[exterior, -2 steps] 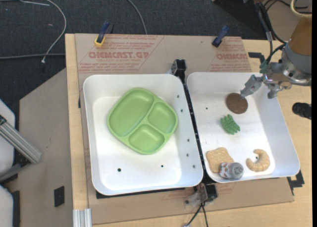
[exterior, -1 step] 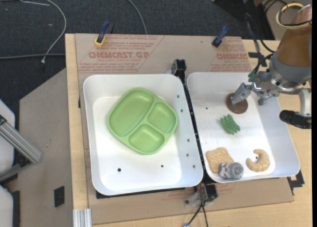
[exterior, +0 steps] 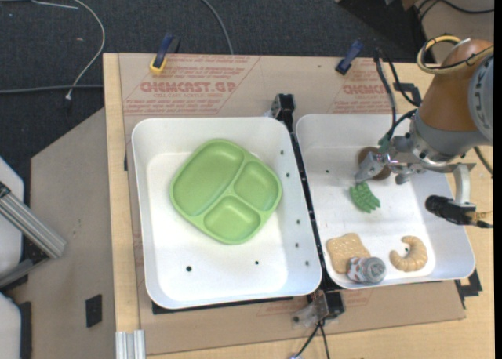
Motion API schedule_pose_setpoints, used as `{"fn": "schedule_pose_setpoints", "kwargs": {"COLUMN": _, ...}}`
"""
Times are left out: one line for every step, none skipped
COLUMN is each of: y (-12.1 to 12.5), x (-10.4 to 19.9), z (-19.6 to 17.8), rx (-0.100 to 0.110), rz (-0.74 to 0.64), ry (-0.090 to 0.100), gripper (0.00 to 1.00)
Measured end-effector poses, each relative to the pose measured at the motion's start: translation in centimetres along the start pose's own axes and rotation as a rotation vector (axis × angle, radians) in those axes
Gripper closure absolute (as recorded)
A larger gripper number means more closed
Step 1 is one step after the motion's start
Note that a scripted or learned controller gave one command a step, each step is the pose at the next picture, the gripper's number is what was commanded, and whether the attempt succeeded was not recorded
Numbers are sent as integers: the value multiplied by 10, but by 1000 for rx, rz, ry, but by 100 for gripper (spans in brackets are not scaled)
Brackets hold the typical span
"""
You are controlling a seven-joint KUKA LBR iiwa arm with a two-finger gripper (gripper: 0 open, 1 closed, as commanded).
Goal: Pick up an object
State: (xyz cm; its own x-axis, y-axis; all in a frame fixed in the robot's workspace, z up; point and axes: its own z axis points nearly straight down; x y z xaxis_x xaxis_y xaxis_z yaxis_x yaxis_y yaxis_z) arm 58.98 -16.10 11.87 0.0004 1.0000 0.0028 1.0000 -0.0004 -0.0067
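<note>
The right bin (exterior: 329,138) holds several small objects. A green leafy toy (exterior: 365,197) lies near its middle. A tan cracker-like square (exterior: 346,249), a small grey can on its side (exterior: 367,270) and a tan curled pastry piece (exterior: 411,254) lie along the front edge. My gripper (exterior: 369,166) hangs low over the bin, just behind the green leafy toy and very close to its top end. I see nothing lifted in it. The arm's grey and orange wrist (exterior: 451,106) stands to its right.
The left bin (exterior: 157,271) holds a green divided plate (exterior: 226,190). A black clamp (exterior: 283,105) sits at the bins' far joint, and blue clips (exterior: 163,52) (exterior: 349,57) hold the cardboard base. Cables run behind the arm at the right.
</note>
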Motion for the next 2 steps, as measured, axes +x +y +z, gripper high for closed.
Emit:
{"fn": "schedule_pose_setpoints", "kwargs": {"y": 0, "x": 1, "z": 36, "rx": -1, "rz": 0, "ry": 0, "gripper": 0}}
{"fn": "schedule_pose_setpoints", "kwargs": {"y": 1, "x": 1, "z": 22, "rx": -6, "rz": 0, "ry": -1, "gripper": 100}}
